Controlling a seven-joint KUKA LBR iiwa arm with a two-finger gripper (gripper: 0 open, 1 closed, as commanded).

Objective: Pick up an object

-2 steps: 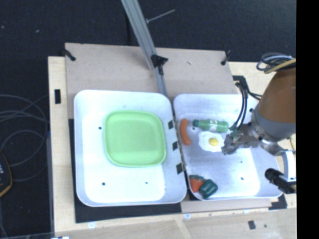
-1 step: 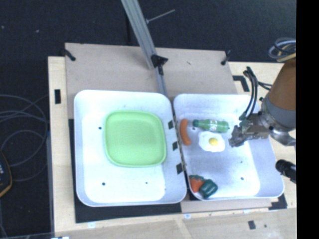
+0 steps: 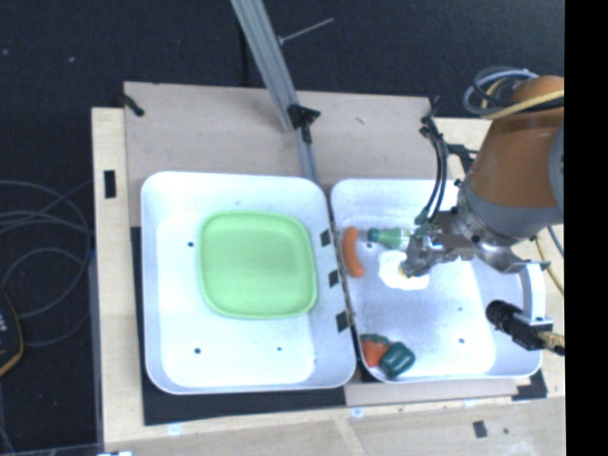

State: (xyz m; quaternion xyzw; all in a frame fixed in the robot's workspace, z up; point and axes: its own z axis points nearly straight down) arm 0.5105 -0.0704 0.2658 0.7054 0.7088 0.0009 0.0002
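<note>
Gripper [image 3: 414, 262] hangs low over the middle of the right bin [image 3: 475, 345], just above a small white object [image 3: 399, 275] lying on the bin floor; whether it is apart or together I cannot tell, since the wrist hides it from above. Nothing can be seen held in it.

Going near to far: at the right bin's near left corner, toward the front edge of the tabletop [image 3: 399, 426], lie a small orange piece [image 3: 373, 349] and a dark green block [image 3: 397, 358], touching each other. Farther in sits the white object under the gripper, then an orange sausage-shaped toy [image 3: 352, 252] close beside the divider between the bins, and just behind the gripper a small green item [image 3: 387, 237]. The left bin [image 3: 166, 283] carries a pale green plate [image 3: 256, 263] at its middle. A grey pole [image 3: 268, 55] slants away over the tabletop's far edge.

By my reading, the step in hand is the descent onto a target, most likely the white object or the green item beside it. The next move calls for settling squarely over one object, closing, and lifting straight up without nudging the neighbours.
</note>
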